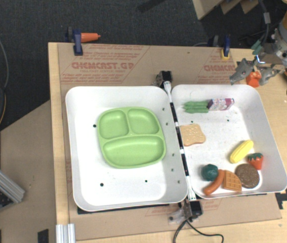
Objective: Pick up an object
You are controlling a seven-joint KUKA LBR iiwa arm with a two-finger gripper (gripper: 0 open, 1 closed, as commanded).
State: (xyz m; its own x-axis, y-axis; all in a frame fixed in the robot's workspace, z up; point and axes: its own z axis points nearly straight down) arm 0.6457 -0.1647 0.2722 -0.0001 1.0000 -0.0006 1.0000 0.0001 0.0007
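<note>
My gripper (254,71) hangs at the upper right, above the far right corner of the right bin (270,130). A small orange-red toy (254,78) sits between its grey fingers (240,70), lifted off the bin. In the right bin lie a green bean pod (196,106), a purple and white carton (220,104), a toast slice (192,134), a yellow corn cob (241,151), a red strawberry (256,160), a brown patty (247,175), a waffle (231,181), a sausage (213,187) and a dark green piece (209,171).
The left bin (82,151) holds a green divided plate (131,136). Clamps stand on the bench's far edge, one with an orange handle (82,37) and one blue (226,47). A black fitting (164,78) sits where the bins meet.
</note>
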